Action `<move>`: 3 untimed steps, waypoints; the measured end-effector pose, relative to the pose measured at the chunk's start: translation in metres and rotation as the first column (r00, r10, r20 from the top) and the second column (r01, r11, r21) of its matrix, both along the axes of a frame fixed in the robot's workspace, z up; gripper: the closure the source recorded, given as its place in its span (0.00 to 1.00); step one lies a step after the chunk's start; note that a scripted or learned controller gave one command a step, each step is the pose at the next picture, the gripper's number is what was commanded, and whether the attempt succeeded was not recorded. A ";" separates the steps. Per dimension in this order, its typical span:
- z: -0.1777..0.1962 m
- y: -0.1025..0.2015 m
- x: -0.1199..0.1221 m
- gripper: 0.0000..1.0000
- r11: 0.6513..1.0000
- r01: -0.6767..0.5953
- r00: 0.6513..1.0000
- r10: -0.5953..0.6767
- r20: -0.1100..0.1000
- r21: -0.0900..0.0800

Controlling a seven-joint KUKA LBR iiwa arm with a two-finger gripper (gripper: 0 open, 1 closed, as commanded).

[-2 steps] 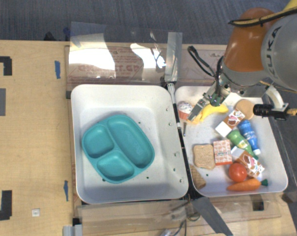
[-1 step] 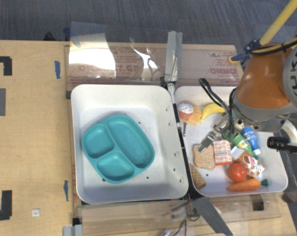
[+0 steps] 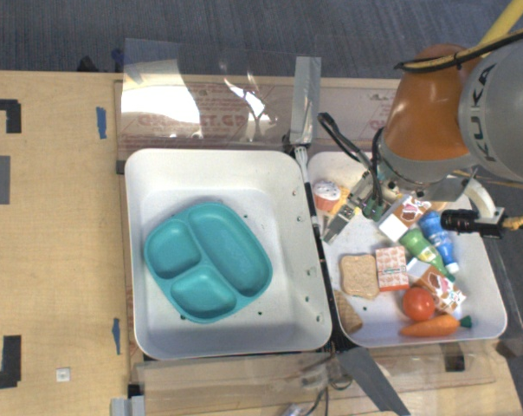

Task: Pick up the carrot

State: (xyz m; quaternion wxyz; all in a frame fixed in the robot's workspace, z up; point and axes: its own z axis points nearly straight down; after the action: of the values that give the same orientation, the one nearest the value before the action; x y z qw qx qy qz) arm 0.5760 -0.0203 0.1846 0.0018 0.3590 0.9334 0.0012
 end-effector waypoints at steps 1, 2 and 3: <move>0.001 -0.009 0.070 0.00 0.999 -0.046 0.999 0.046 0.001 -0.002; 0.001 -0.014 -0.008 0.00 0.987 -0.161 0.987 0.161 -0.003 -0.001; -0.091 -0.077 0.051 0.00 0.999 0.033 0.999 -0.033 -0.001 -0.001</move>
State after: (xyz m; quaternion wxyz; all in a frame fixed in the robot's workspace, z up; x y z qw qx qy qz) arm 0.6266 -0.0975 0.0941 0.0017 0.3743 0.9273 0.0007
